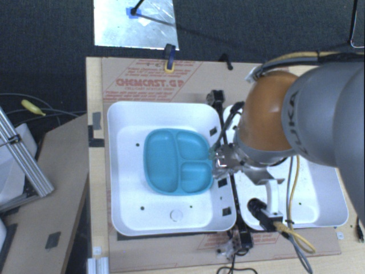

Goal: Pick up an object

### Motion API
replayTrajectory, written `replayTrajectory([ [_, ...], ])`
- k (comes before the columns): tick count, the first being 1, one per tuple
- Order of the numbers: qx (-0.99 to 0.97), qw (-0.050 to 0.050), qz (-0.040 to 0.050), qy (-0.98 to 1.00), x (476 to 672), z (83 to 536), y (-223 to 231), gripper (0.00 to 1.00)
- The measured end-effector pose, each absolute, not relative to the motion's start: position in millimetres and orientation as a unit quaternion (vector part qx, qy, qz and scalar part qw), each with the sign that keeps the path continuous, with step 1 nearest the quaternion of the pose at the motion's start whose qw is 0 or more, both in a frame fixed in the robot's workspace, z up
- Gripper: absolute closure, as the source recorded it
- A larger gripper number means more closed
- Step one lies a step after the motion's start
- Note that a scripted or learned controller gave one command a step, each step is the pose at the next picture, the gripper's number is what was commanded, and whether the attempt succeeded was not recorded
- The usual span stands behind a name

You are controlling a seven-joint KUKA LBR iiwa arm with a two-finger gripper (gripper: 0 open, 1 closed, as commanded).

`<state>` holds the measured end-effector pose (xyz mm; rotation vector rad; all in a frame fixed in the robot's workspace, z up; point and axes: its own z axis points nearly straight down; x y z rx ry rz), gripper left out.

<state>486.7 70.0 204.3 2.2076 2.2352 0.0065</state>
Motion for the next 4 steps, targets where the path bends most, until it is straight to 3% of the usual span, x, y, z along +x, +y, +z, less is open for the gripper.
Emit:
replayTrajectory([
  [1, 0.705, 0.001, 0.0021, 0.709, 488.0, 214.2, 65.2, 1.00],
  [2, 0.705, -0.001, -0.0001, 0.709, 499.0, 182.4, 97.4, 1.00],
  [3, 0.704, 0.003, 0.0064, 0.710, 510.2, 303.9, 116.8, 1.00],
  [4, 0.706, 0.004, 0.0059, 0.708, 489.7, 404.9, 83.8, 1.00],
])
